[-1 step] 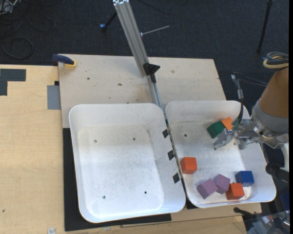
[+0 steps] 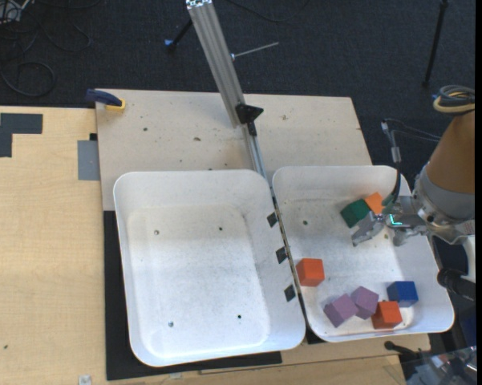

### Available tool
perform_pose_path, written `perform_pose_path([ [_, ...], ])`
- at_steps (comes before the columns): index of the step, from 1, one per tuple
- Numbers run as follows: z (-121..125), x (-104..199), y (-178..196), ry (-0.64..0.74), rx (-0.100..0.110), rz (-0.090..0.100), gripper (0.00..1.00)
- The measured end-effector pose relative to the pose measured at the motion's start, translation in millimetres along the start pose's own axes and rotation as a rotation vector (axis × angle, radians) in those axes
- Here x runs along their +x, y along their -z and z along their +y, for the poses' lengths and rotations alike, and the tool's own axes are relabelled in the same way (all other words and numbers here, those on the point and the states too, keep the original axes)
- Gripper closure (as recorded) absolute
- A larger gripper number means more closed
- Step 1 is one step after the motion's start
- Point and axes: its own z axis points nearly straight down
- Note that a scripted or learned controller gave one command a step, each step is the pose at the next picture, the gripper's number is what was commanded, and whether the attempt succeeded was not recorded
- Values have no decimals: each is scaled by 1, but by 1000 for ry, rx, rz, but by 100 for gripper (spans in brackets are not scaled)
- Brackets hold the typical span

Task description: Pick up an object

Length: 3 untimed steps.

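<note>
Down at the near edge of the right bin (image 2: 337, 184) we see a cluster: two purple blocks (image 2: 351, 305), a small orange block (image 2: 386, 315) and a blue block (image 2: 402, 292), all touching or just beside one another. That crowding would make any of them awkward to take cleanly, since there is little room to slip in around them. A lone orange cube (image 2: 310, 272) sits apart, nearer the divider, well away from our fingers (image 2: 370, 229).

The fingers hang low at the far side of the same bin, and the green block (image 2: 355, 212) lies just beyond them, touching or nearly touching, with another orange block (image 2: 374, 202) right behind it. We judge the green block to be the target, as it is closest to the tips. Whether the tips are spread or closed we cannot tell; nothing is clearly seen between them, so we claim no hold.

The left bin (image 2: 194, 263) rests beside the right one on the surface (image 2: 176, 131), far from the fingers.
</note>
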Motion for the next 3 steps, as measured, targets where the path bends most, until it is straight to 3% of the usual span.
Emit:
perform_pose_path([
  [1, 5, 3, -62, 2, 7, 1, 0],
  [2, 6, 3, -111, 1, -1, -1, 0],
  [3, 6, 2, -99, -5, 0, 2, 100],
])
